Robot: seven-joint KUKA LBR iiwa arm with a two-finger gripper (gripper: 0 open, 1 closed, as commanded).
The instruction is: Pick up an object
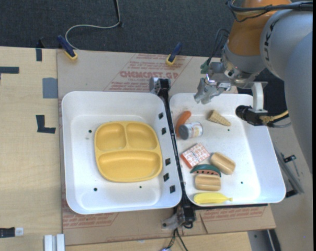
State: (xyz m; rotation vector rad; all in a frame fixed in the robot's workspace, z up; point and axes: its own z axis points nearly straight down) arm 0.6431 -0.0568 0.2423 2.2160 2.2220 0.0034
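My gripper [205, 94] hangs over the back edge of the right bin [262, 156], with nothing between its fingers. Below it in that bin lie an orange carrot-like piece [183, 117], a small grey can [190, 130], a tan wedge [219, 118], a red-and-white patterned packet [195, 154], a bread roll [223, 162], a hot dog with a green strip [206, 179] and a yellow banana [211, 198]. The gripper is apart from all of them, nearest the carrot piece and the wedge.
The left bin [79, 140] holds a yellow divided plate [128, 151]. A black divider with clips [168, 135] runs between the bins. The arm's orange band and grey body fill the upper right. Blue-yellow clamps [67, 46] pin the cardboard at the back.
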